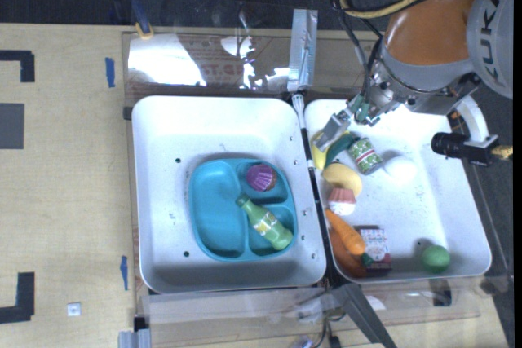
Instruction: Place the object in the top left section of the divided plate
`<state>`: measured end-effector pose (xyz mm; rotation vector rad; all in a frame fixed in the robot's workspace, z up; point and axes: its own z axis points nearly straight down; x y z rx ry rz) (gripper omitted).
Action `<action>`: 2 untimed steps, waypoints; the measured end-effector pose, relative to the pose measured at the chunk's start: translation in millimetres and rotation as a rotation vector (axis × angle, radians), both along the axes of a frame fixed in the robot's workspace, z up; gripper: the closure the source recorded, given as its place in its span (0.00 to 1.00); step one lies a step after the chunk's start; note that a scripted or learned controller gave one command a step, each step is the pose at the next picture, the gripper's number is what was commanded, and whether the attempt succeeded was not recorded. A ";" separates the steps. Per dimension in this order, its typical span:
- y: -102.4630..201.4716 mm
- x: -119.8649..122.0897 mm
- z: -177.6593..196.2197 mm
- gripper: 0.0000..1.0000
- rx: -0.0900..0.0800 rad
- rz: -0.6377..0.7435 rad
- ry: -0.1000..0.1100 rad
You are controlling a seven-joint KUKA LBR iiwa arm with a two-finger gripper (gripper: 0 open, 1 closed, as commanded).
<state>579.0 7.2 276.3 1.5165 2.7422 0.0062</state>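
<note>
Presently gripper (333, 129) over right bin (457, 200) upper-left corner, hard by divider wall; jaw state cannot tell. Can (364, 156), banana (341, 174), carrot (348, 235) crowd beneath. Divided plate (214, 216) mid-frame left, purple object (262, 178), green bottle (267, 223) aboard.

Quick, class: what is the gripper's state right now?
Gripper: cannot be told; it hangs over the right bin's left edge.

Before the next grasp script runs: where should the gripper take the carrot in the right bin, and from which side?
Grip the carrot across its thick middle, coming straight down. It lies flat and slants down-right, so set the fingers across that line. A small carton crowds its lower right end and a cupcake-like toy its upper end; mid-body looks clearest.
</note>
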 end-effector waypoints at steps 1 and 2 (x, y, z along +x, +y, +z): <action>36.7 -18.8 -2.9 0.00 0.001 -0.059 0.009; 68.7 -31.0 14.3 0.00 0.000 0.220 0.004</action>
